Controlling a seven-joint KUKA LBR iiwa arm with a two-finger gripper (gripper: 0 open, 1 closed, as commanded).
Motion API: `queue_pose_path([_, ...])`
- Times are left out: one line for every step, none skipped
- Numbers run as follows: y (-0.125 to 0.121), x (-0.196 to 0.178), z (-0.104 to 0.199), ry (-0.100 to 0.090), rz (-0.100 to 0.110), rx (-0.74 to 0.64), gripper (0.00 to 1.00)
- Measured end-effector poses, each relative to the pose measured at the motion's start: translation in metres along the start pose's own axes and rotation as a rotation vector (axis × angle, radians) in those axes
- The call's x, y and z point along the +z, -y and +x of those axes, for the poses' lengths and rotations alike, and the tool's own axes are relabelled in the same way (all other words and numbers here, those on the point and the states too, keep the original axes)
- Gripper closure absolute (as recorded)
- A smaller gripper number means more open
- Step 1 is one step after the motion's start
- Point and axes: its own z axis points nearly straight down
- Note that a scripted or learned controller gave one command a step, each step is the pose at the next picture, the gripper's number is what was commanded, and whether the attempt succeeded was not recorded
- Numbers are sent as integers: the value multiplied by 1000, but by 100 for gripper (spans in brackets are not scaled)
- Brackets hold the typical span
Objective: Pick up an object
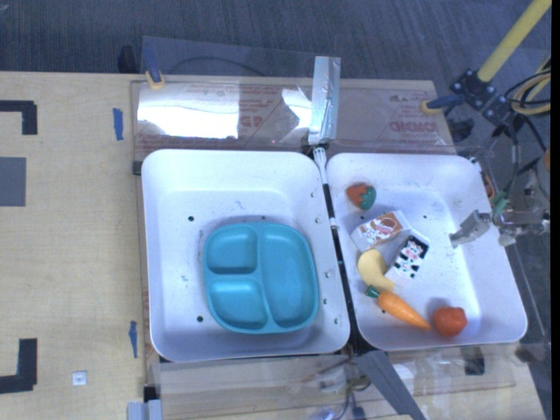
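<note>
The right bin (490, 278) holds several toy foods. A red and green strawberry (360, 195) lies at the back. In front of it sit a small white and red carton (378, 230) and a black and white cow-patterned carton (409, 256). A yellow banana (374, 269), an orange carrot (402, 307) and a red tomato (450, 320) lie toward the front. My gripper (472, 227) reaches in over the right side of this bin, to the right of the cartons and apart from every item. I see nothing held in it.
A teal divided plate (261, 276) lies in the left bin (175, 191). A metal divider post (324, 103) stands behind the seam between the bins. Cables and a yellow pole (516, 33) crowd the back right.
</note>
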Motion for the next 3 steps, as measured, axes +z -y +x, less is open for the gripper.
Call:
queue_pose_path([-3, 86, 1, -2, 3, -313, 0])
queue_pose_path([-24, 107, 86, 1, -7, -306, 0])
queue_pose_path([-89, 108, 76, 1, 3, -327, 0])
